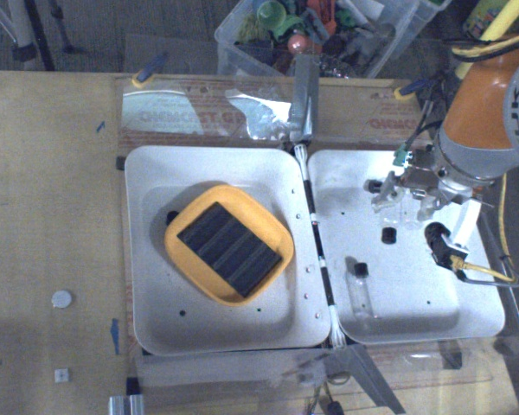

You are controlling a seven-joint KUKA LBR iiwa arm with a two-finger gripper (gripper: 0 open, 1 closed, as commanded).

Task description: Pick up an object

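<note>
over right bin (pixel 480 314) | pincer (pixel 401 204) fingers spread | nothing between

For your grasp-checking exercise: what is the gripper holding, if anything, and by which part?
Nothing is seen held. The gripper hangs over the right bin, apart from the small clear vial lying there.

evenly and brightly lit from above. strong glare on the right bin (pixel 432 309) near its upper wall, washing out detail. soft shadow beside the yellow object (pixel 228 244). slightly soft, grainy throughout; dimmer at the top background.
</note>
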